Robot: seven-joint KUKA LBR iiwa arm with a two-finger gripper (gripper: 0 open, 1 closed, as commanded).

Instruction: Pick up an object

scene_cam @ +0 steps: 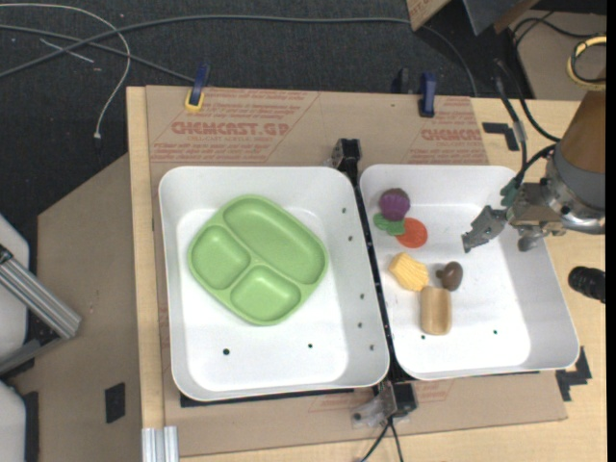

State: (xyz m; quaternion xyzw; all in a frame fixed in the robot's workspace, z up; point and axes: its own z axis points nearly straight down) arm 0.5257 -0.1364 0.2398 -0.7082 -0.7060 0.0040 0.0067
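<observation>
Your gripper (502, 224) hangs over the right part of the right bin (539, 306), reaching in from the right edge of the view. Its jaws look spread apart, one dark finger pointing down-left toward the bin floor and the other nearer the wrist, with nothing between them and nothing touching them. The objects you could pick all lie to the left of the jaws, in the left half of that bin: a purple piece (394, 202) at the top, a green piece (389, 225) and a red-orange piece (414, 233) touching just below it, then a yellow piece (409, 272), a small dark brown piece (449, 276) just beside it, and a tan cylinder (435, 311) lowest. The dark brown piece is the nearest to the jaws, below and to their left, still apart from them. In the left bin (192, 354) you have a green divided plate (257, 258) lying flat on the bench side of the view.
</observation>
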